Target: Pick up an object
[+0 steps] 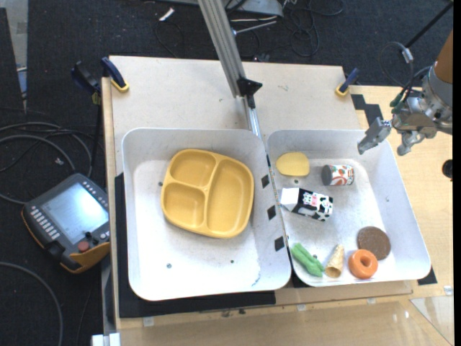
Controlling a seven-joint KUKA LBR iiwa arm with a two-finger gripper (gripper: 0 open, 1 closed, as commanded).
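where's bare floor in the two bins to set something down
Left bin: free strip along the near edge below the yellow divided plate. Right bin: bare patch between the can, carton and brown disc. Crowded near its front edge: green piece, cone, orange ring.

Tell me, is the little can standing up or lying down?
Lying down. The can rests on its side in the right bin, its round end facing left.

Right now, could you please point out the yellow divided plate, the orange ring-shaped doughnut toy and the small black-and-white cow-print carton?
Yellow divided plate (pixel 207 192): camera view, on the central ridge.
Orange ring-shaped doughnut toy (pixel 356 267): camera view, on its left side.
Small black-and-white cow-print carton (pixel 314 205): camera view, on its spotted side.
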